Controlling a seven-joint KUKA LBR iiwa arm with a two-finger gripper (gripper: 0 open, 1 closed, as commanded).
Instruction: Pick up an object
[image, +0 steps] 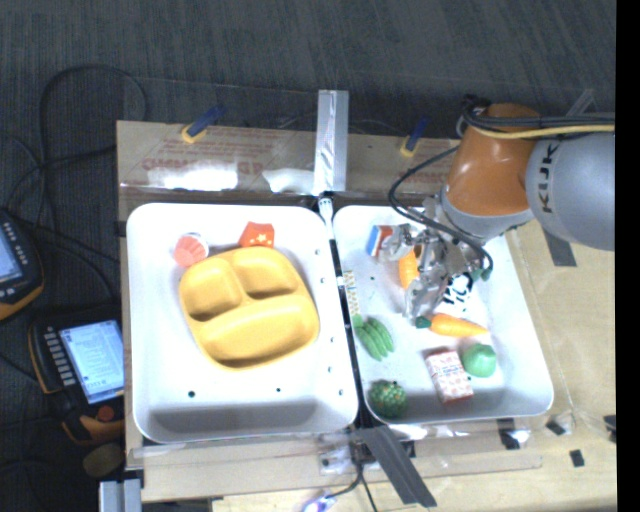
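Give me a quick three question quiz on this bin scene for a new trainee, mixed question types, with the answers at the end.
1. True or false: the yellow divided tray lies in the right bin.
2. Which item lies nearest the gripper? A) carrot B) green ball C) red-and-white carton
3. Fill in: the arm's band above the wrist is ____.

Key: 1 false; it is in the left bin. 2 A. 3 orange.

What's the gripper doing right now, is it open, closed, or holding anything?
Gripper: low in the right bin, beside the carrot; whether it is open, closed or holding anything cannot be told.
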